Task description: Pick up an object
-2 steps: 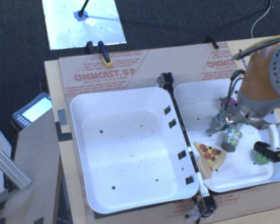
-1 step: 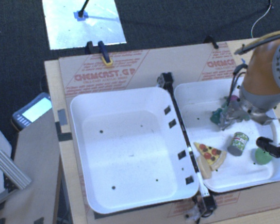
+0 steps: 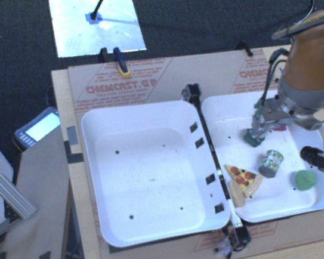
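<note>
The gripper point(image 3: 257, 131) reaches down into the right bin point(image 3: 226, 116) from the right, its tip low over a small dark green object point(image 3: 251, 139) near the bin's middle. The fingers are too small and dark to read. In front of it lie a small tin can point(image 3: 270, 163) with a green label on its side, a toy pizza slice point(image 3: 242, 180) toward the bin's front left, and a green ball point(image 3: 305, 180) at the front right. A thin pink item point(image 3: 279, 128) pokes out beside the wrist.
The left bin point(image 3: 150, 170) sits beside the right one, with black clips point(image 3: 200, 144) along the shared divider. A black camera part point(image 3: 317, 160) hangs from the arm over the right bin's front right. A shiny plate point(image 3: 96, 21) lies behind the bench.
</note>
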Robot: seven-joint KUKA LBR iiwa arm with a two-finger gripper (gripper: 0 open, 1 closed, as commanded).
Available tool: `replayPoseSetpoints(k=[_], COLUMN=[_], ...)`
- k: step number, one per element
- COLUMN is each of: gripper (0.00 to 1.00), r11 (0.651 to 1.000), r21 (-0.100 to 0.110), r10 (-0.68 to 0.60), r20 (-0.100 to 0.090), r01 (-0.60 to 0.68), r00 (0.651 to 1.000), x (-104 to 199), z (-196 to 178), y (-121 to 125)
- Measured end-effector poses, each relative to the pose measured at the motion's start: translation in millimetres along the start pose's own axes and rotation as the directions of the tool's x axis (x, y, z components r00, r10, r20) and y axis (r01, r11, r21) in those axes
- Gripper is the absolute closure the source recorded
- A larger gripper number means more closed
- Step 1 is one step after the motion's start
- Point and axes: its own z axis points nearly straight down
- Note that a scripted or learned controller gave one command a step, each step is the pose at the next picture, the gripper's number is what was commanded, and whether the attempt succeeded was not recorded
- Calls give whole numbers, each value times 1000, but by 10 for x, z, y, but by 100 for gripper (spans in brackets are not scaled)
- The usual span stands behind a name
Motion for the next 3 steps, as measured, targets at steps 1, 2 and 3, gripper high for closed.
replayPoseSetpoints(k=[1, 2, 3], gripper=[100, 100, 100], r11=[1000, 1000, 1000], r21=[2, -3, 7], r10=[-4, -2, 0], r20=[-2, -2, -1], r01=[4, 2, 0], r00=[1000, 1000, 1000], x=[874, 1487, 2043], z=[-817, -1963, -2361], y=[-77, 64, -35])
